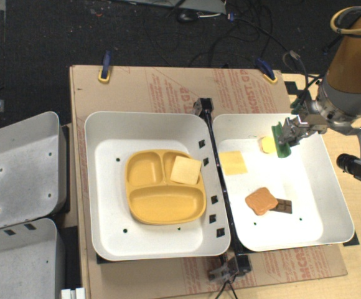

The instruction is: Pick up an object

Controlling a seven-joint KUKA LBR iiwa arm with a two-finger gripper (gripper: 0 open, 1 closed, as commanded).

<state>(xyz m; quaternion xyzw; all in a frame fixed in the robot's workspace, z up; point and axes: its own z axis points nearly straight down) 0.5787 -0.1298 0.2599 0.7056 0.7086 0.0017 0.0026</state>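
While our claw [282, 143] hangs low near the far edge of the right white bin [330, 229], beside a small pale yellow round piece [267, 144], we cannot tell whether it grips; the flat yellow square [233, 163] lies near the bin's left wall.

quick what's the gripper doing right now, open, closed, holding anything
Gripper: low over the right white bin, green-tipped fingers beside a small pale yellow piece; open or closed cannot be told, and nothing shows between them.
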